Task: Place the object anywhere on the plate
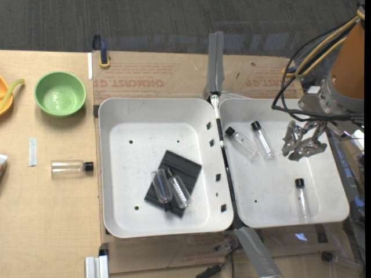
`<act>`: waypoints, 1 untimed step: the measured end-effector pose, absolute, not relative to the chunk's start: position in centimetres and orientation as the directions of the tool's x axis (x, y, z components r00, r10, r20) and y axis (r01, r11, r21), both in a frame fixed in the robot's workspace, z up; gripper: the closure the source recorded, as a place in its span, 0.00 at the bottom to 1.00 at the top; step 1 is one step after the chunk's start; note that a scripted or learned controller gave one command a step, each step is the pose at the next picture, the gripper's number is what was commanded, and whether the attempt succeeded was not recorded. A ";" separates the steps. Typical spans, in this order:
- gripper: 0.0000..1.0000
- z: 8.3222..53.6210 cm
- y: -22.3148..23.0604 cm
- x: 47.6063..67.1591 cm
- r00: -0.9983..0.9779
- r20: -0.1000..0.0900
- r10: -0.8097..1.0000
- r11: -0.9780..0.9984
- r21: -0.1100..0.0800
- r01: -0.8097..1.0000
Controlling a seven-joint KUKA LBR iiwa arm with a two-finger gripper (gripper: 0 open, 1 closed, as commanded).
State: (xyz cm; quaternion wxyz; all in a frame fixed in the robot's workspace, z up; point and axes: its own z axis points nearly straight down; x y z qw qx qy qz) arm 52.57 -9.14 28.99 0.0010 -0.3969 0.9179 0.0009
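on the desk (46,225), two white bins side by side: left bin (116,213) and right bin (327,216), touching along the middle seam.

in the left bin, low and right of centre, a black square plate (185,165), lying flat, turned at a slant. on the plate, two clear vials: one vial (160,185) at the plate's left edge, second vial (178,191) just beside it, both roughly parallel and touching or nearly so.

in the right bin, three more clear vials with black caps. far vial (240,142) near the upper left corner, cap toward the seam. mid vial (262,139) just right of it, cap up and away, the two near each other but apart. low vial (302,197) alone toward the lower right, cap at its upper end, well apart from the other two.

above the right bin's upper right part, the claw (304,145), between the mid vial and the bin's right wall, clear of all three vials. cannot tell whether spread or pressed together. above it, the grey wrist and orange arm (353,62), with black and yellow cables (307,57) looping to its left.

left of the bins on bare desk: a green bowl (60,94), a clear bottle (71,167) lying on its side with its black cap toward the left bin, a small pale strip (32,152). behind the bins, a sheet of cardboard (156,77).
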 end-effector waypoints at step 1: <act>1.00 41.8 -22.2 58.2 -0.626 -0.005 -0.780 0.626 -0.003 -0.780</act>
